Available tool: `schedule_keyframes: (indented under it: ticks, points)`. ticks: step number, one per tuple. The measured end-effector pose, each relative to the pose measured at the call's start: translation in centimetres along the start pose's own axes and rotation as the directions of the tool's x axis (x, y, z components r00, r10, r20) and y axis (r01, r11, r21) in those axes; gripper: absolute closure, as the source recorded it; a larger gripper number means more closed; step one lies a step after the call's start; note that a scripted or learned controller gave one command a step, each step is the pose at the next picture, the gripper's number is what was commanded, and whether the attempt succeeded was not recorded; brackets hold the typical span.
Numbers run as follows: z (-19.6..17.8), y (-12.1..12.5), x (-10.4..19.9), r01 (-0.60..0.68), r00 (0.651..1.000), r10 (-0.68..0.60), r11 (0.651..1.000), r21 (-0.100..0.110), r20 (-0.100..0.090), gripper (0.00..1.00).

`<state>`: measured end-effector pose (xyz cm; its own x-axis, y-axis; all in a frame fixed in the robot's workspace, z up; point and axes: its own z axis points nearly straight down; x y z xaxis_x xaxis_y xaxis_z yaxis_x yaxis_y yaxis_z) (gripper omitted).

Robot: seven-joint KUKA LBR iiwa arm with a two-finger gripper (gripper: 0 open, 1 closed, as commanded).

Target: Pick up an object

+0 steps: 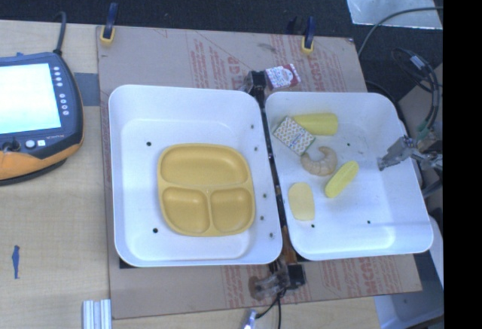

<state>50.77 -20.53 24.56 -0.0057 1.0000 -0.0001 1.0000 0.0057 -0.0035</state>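
Now | jaws at right bin edge | spread unclear, cannot tell | touching nothing seen

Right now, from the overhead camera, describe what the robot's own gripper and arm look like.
At the view's right edge, over the right bin, the gripper shows as slim, pointed grey metal fingers tapering leftward. Behind them sits a darker grey mount with a small orange-brown patch and thin wires. Little of the arm is in frame, so its markings cannot be made out.
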Motion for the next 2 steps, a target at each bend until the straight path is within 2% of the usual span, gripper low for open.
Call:
schedule_keyframes:
  ticks: [1,2]
  points:
    - [15.4,3.6,6.0,0.002,1.0,-0.002,1.0,0.001,0.0,0.0]
    - [14.4,3.6,5.9,0.004,1.0,-0.004,1.0,0.003,0.002,1.0]
